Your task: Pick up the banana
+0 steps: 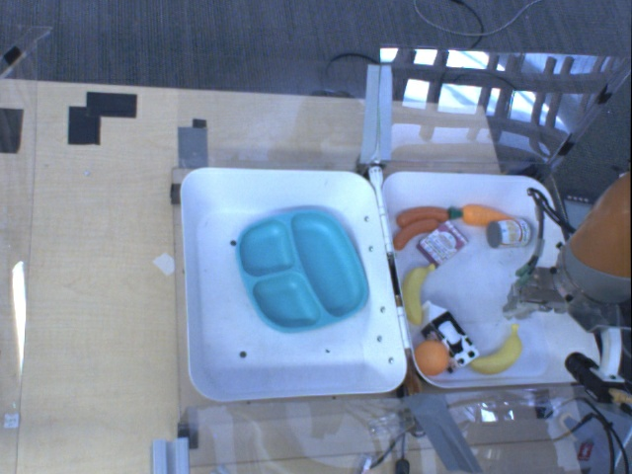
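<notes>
Two bananas lie in the right bin (553, 355). A yellow banana (500, 355) curves along the front wall, and a paler yellow-green banana (415, 293) lies against the left wall. My gripper (523, 300) hangs over the bin's right half, just above and right of the yellow banana, with nothing visibly held. The grey arm with its orange band (604, 237) comes in from the right edge.
An orange (432, 357) and a black-and-white toy (455, 337) sit left of the yellow banana. Sausages (421, 221), a carrot (483, 215), a small bottle (510, 232) and a pink packet (442, 244) line the bin's back. A blue divided plate (301, 268) fills the left bin (207, 294).
</notes>
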### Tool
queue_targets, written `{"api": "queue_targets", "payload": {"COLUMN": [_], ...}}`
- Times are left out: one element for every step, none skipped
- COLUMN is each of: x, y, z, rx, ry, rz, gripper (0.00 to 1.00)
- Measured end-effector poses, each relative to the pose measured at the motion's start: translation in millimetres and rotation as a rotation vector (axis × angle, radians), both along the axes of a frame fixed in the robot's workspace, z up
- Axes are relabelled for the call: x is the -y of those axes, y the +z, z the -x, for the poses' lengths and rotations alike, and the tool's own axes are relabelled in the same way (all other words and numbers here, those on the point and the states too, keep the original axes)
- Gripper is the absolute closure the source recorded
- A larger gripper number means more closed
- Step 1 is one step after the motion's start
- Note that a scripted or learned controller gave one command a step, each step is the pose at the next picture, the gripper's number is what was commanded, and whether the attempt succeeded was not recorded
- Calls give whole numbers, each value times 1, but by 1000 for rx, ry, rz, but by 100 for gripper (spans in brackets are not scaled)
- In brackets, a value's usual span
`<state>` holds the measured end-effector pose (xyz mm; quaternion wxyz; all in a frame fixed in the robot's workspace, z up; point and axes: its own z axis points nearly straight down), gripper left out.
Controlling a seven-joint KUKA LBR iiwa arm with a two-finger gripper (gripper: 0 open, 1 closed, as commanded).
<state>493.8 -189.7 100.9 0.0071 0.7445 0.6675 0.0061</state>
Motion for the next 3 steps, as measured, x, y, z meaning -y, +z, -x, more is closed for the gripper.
{"api": "queue_targets", "payload": {"x": [0, 8, 7], "y": [0, -12, 0], "z": [0, 3, 0], "rx": [0, -8, 0], "ry": [0, 45, 48], "rz": [0, -1, 0], "gripper": [0, 0, 100]}}
